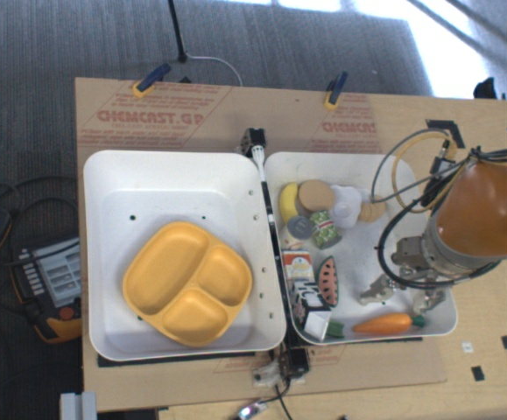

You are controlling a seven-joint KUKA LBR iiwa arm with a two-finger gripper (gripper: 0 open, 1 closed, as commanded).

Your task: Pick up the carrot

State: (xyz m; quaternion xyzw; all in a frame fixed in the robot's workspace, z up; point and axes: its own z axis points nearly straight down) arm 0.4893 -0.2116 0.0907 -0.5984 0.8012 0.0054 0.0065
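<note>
The carrot [383, 325], orange with a green stub at its right end, lies flat along the front wall of the right bin [446, 322]. My gripper [402, 297] hangs just behind and above it, under the orange wrist band. Its two metal fingers [375, 290] stand apart, one to each side, with nothing between them, and the gripper is open. The carrot is in full view and nothing touches it.
To the carrot's left lie a white cube [316, 326], a watermelon slice [327, 283] and small boxes [297, 266]. A banana [287, 202], a jar [316, 196], a green can [324, 230] and a clear bottle [346, 205] crowd the bin's back left. A yellow divided plate [187, 281] lies in the left bin [104, 182].
</note>
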